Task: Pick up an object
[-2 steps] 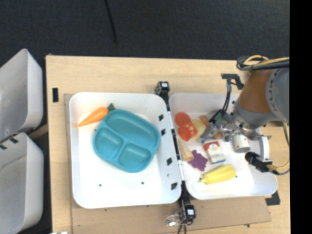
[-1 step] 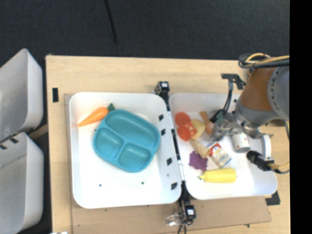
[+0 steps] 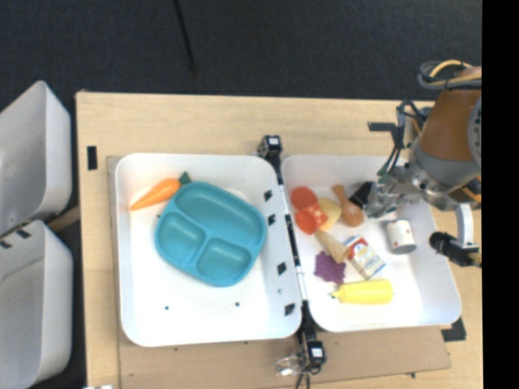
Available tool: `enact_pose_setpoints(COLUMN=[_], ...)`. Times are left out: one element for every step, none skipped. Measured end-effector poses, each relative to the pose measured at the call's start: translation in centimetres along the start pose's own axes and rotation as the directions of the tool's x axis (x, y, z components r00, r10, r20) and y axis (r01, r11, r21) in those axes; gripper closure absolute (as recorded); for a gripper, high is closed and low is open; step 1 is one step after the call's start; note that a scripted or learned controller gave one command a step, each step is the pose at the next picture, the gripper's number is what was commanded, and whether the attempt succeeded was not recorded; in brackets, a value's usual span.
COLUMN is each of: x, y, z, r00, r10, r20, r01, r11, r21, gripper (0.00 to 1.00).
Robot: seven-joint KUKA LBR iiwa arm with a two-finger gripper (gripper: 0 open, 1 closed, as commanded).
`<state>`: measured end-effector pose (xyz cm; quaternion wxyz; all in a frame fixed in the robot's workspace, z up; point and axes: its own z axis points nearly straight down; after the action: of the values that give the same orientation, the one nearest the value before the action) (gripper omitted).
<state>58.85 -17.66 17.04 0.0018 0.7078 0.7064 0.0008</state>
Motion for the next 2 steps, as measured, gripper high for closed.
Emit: enact_pose_setpoints(x=[-0.4, -0.6], y=[-0.8, -0.7], z=[-5.3, -6.9], r00=[1.0, 1.0], r10=[0.003, 0.0], r20=[0.001, -0.001], r01=[-0.003, 0.0], r11=[1.0, 1.0], r21=[0.0, 0.004], gripper=[1.0, 1.0])
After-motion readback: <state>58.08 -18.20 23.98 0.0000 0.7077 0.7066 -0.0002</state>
